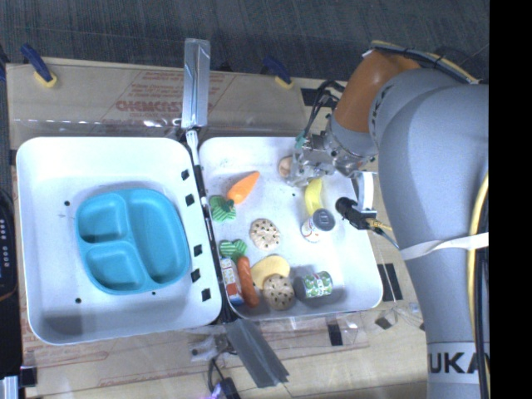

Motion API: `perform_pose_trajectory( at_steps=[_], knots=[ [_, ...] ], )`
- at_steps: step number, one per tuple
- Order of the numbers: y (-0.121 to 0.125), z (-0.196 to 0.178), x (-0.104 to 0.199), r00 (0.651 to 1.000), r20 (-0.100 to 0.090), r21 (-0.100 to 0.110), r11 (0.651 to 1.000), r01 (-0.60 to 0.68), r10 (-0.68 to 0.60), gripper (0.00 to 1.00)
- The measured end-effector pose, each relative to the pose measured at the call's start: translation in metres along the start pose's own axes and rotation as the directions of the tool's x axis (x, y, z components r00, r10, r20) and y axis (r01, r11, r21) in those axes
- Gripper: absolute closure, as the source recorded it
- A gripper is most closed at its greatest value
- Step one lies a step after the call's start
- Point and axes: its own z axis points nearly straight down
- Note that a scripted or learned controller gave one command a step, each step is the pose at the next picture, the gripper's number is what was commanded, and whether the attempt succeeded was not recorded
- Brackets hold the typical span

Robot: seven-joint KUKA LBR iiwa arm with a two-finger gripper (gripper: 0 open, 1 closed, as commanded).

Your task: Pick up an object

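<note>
Grey arm (440, 214) reaches in from the right; its gripper (312, 166) sits low in the right bin (357, 264), finger state indeterminate. Just beside it lies the banana (313, 196), with the carrot (243, 187) further left.

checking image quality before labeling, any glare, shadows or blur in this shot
Camera view: even, soft light; the white right bin looks bright but not blown out. The blue tray casts a faint shadow in the left bin. The carrot and banana are fairly sharp, while the gripper area is cluttered and hard to read. The grey arm looks soft, close to the lens.
</note>
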Motion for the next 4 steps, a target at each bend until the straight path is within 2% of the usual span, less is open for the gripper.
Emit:
perform_pose_trajectory(
  at_steps=[1,2,3,4],
  knots=[
    [-0.043,0.0,0.003,0.993,-0.001,0.0,0.993,0.117,-0.117,1.0],
    [-0.025,-0.039,0.052,0.959,0.001,-0.004,0.959,0.284,-0.284,1.0],
    [-0.081,0.0,0.061,0.833,0.002,-0.003,0.833,0.553,-0.553,1.0],
    [-0.015,-0.055,0.073,0.983,0.002,-0.004,0.983,0.184,-0.184,1.0]
  ],
)
